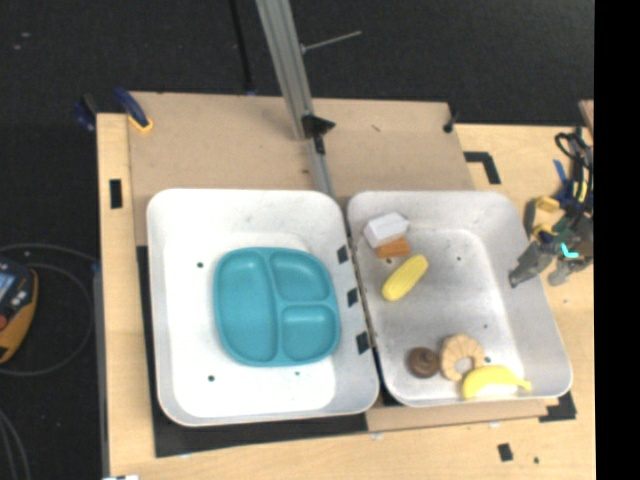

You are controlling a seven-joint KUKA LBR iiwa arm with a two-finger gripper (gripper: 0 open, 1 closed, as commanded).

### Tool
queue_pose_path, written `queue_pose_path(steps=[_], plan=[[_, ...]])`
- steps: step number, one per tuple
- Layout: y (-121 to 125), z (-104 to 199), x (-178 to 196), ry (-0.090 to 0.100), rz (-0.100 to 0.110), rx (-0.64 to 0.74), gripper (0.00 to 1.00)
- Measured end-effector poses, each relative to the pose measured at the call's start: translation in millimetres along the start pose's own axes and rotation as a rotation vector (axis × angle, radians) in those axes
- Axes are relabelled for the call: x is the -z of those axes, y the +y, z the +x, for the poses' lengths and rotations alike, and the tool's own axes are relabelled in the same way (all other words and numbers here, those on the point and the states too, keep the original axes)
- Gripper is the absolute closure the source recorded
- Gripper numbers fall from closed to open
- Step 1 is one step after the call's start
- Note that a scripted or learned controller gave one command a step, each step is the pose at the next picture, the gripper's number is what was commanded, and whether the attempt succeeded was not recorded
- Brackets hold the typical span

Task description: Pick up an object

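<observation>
The right bin (520, 313) holds several small items. A white block on an orange block (386, 234) lies at its far left, with a yellow oblong piece (404, 278) just below. Along the near edge lie a brown donut (422, 362), a tan round cookie (462, 353) and a yellow banana (493, 381). My gripper (540, 272) hangs over the right rim of this bin, well to the right of every item. It is open, its two dark fingers spread apart with nothing between them.
A teal divided plate (276, 305) lies in the left bin (175, 268). A grey metal post (290, 68) rises behind the bins at the middle. Brown bench board surrounds both bins. Cables and yellow parts (570, 203) sit near the arm at the right.
</observation>
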State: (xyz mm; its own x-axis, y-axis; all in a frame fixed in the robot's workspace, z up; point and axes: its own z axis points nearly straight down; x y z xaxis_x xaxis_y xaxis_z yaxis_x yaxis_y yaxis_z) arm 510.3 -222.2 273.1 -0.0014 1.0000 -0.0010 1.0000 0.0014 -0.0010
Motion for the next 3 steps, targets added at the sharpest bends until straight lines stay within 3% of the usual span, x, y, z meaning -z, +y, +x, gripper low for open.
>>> queue_pose_path(steps=[1, 3], plan=[[1, 0, 1, -0.001, -0.002, 0.000, 0.00], [-15, 7, -111, 0.001, 0.001, -0.001, 0.00]])
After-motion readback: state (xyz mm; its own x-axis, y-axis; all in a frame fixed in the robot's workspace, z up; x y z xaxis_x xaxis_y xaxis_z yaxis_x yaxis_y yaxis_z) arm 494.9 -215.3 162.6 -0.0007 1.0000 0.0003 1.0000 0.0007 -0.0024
